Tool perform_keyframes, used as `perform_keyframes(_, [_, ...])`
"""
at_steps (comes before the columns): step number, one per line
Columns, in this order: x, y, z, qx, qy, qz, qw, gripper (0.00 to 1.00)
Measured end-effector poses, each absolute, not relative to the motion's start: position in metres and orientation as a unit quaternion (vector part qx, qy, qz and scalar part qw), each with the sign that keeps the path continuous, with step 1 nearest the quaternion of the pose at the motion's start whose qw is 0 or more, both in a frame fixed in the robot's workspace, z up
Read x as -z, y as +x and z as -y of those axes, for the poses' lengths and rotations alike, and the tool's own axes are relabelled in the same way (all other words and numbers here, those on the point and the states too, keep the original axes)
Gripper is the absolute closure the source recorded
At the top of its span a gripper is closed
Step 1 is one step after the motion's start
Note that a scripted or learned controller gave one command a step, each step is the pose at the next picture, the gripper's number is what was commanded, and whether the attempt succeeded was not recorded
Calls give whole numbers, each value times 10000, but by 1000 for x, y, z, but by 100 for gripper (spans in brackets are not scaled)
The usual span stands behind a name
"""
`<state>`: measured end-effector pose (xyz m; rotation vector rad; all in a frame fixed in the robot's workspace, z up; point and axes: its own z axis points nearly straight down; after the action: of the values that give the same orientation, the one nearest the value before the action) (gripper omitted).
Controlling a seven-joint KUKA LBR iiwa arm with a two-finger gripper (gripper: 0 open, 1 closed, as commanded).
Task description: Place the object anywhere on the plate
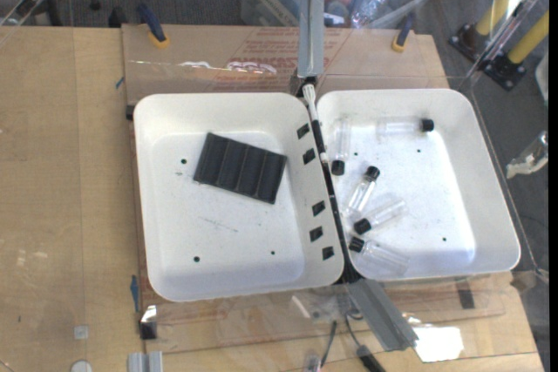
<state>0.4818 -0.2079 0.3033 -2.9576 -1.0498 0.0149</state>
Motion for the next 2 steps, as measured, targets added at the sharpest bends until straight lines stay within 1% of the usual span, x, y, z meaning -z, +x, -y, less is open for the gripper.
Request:
perform_keyframes(1, [-313, 482, 208, -57, -9420, 3355, 15, 100])
perform_keyframes(2, [-312, 482, 207, -60, -9419, 3359, 17, 0])
